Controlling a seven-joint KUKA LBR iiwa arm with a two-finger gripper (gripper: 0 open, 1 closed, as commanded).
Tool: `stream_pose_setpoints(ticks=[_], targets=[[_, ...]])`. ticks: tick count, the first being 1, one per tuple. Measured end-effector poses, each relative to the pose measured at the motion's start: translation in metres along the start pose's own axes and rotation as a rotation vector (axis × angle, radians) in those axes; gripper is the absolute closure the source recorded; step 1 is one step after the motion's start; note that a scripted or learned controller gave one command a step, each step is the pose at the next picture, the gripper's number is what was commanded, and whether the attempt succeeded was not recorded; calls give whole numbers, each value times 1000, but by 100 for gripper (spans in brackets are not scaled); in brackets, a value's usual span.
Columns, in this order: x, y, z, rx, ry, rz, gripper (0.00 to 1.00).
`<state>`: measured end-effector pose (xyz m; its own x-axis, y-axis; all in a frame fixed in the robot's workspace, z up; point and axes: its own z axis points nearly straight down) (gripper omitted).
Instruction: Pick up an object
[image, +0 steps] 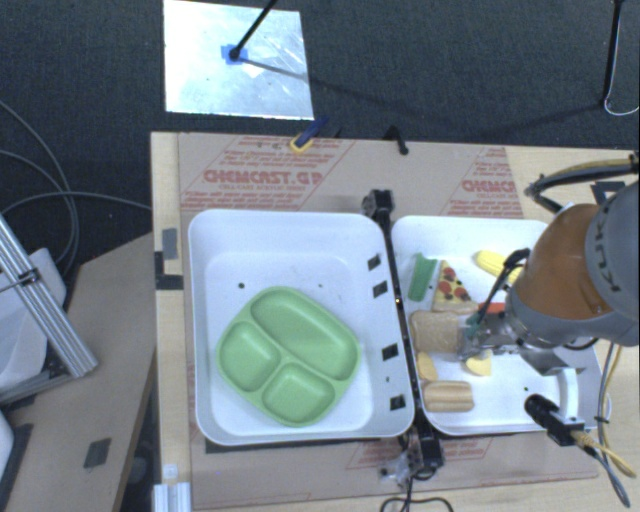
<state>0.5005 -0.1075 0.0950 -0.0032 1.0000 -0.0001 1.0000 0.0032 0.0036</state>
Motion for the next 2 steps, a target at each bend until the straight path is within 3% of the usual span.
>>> stream_pose_setpoints(ticks=[1, 2], targets=[[64, 38, -134, -12, 1, -9, 100], [58, 16, -90, 5, 1, 2, 100]])
